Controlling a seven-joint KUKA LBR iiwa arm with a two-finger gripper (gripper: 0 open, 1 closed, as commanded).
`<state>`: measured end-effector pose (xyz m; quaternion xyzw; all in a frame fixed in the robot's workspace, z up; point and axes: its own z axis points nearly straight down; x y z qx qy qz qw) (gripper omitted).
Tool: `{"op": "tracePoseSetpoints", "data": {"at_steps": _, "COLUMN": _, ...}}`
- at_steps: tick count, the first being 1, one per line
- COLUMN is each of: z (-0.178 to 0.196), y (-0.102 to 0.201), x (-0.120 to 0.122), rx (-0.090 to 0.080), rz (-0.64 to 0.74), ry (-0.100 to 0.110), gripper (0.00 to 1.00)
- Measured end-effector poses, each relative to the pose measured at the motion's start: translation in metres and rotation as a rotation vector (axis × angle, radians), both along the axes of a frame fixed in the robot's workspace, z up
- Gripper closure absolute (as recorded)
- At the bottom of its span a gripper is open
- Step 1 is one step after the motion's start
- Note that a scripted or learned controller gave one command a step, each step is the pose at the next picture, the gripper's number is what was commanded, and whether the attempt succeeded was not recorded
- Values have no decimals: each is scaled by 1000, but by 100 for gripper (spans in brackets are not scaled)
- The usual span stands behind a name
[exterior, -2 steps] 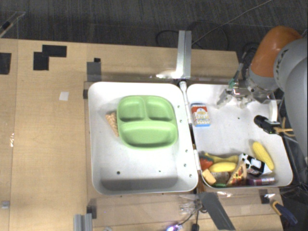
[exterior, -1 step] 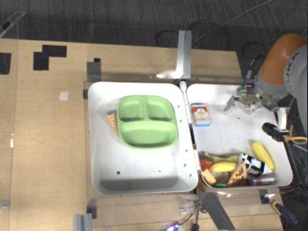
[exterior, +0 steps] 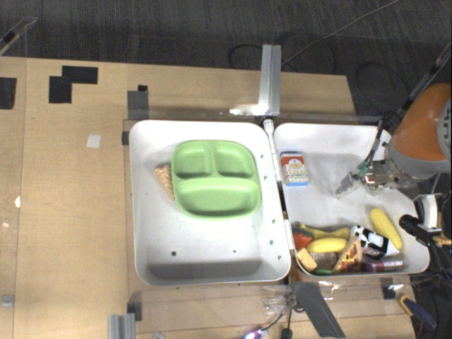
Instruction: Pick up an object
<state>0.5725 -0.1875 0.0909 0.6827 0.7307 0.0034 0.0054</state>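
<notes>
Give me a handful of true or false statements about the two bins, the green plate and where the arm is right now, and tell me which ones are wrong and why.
1. The green divided plate lies in the left bin. True.
2. The corn cob lies in the left bin. False: it lies in the right bin, near its right side.
3. The gripper is over the right bin. True.
4. The small red and blue box sits on the green plate. False: it lies in the right bin, close to the wall between the bins.
5. The banana lies among the toys heaped along the right bin's near edge. True.
</notes>
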Motion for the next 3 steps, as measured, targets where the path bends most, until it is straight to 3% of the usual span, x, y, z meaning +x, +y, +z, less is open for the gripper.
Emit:
{"op": "tracePoseSetpoints", "data": {"at_steps": 1, "z": 1, "y": -18, "x": -55, "rx": -2, "rz": 9, "ry": -3, "gripper": 0}}
{"op": "tracePoseSetpoints", "data": {"at_steps": 2, "z": 13, "y": -15, "x": -52, "rx": 2, "rz": 9, "ry": -9, "gripper": 100}}
{"op": "tracePoseSetpoints", "data": {"at_steps": 3, "z": 23, "y": 49, "x": 1, "rx": 1, "rz": 136, "ry": 6, "gripper": 100}}
